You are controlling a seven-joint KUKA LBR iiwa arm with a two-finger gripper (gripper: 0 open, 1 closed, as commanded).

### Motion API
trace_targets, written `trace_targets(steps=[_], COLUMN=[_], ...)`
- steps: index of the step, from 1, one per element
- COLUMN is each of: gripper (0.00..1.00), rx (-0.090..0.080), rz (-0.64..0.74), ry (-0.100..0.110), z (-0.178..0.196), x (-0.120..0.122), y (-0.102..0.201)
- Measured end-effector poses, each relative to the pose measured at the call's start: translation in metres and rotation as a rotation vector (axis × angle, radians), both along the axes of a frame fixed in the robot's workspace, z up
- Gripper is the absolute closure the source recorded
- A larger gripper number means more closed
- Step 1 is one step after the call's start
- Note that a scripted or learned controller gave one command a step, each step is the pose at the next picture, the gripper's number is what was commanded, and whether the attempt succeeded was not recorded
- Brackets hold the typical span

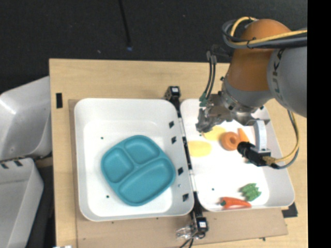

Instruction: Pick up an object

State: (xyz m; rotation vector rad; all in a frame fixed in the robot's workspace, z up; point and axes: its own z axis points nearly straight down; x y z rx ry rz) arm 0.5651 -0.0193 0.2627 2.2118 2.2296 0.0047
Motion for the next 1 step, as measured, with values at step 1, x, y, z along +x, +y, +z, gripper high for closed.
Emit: trace_targets(steps=[1], gripper=[1.00], rx=[-0.001], rz=[-0.003], ry=[0.003], z=[-0.0060], x=[-0.0113], y=[0.0450])
